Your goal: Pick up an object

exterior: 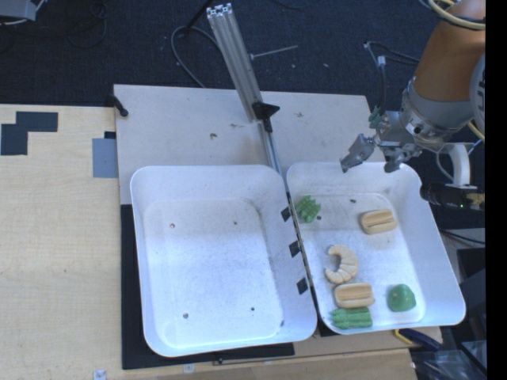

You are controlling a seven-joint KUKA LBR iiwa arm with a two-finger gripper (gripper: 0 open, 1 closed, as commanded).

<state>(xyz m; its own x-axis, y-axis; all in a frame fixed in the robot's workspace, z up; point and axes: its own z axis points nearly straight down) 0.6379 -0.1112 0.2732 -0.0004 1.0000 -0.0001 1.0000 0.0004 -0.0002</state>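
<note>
My gripper (372, 158) hangs above the far edge of the right bin (432, 236), its two fingers spread apart with nothing between them. Below it in that bin lie a green leafy piece (307, 208) at the near-left wall, a tan bun (377, 222), a pale croissant (342, 264), a second tan bread piece (353, 294), a round green item (401, 298) and a flat green pod (351, 318). All of them rest on the bin floor, well apart from the fingers.
The left bin (158, 291) sits beside the right one, joined by black clips (295, 248). A slanted aluminium rail (242, 70) rises behind the bins. Cables lie on the dark floor at the back.
</note>
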